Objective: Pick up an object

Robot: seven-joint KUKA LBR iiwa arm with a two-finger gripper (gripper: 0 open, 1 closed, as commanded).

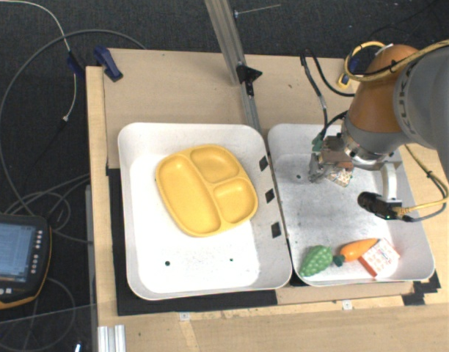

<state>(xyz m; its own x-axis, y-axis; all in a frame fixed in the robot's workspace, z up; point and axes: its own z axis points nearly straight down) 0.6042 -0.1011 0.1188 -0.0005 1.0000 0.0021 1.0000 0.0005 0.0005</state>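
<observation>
Camera view: gripper point(329, 164) low over right bin point(312, 218), far end; finger state impossible to tell. Toy carrot point(356, 248) near edge, yellow tray point(205, 189) left.

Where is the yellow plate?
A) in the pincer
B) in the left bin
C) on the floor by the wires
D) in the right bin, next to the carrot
B: the yellow plate lies flat in the left bin, while the carrot is in the right bin.
</observation>
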